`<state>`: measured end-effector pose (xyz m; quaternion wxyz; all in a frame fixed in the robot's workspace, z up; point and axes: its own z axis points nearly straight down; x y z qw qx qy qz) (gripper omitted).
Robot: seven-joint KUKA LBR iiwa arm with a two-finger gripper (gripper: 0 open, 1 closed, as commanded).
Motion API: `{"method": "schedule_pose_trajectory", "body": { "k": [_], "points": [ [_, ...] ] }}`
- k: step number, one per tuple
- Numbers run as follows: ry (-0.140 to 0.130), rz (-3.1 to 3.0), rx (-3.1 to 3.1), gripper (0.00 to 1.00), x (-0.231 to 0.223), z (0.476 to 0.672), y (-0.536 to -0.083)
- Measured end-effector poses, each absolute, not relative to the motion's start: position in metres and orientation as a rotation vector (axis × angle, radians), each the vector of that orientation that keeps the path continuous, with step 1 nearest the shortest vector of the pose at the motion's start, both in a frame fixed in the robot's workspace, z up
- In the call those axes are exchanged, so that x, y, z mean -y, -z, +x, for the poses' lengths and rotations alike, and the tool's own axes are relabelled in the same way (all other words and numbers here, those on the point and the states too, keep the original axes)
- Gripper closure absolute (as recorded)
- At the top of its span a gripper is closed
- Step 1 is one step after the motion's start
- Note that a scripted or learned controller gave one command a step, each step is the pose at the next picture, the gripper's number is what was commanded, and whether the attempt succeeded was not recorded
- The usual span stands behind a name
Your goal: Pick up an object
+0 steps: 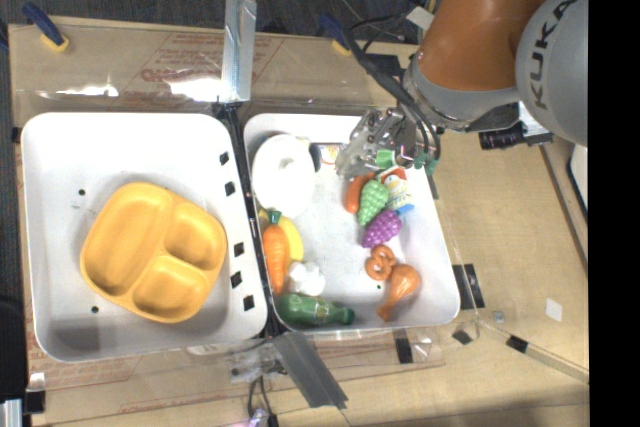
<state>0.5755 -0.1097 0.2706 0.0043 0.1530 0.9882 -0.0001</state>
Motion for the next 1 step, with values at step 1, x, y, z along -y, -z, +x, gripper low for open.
{"method": "schedule_pose_trajectory", "body": {
  "k": [1],
  "points": [
    [0.001, 0.487, -3.104, 1.00, 0.0955, 0.5177, -0.2448]
  ]
}}
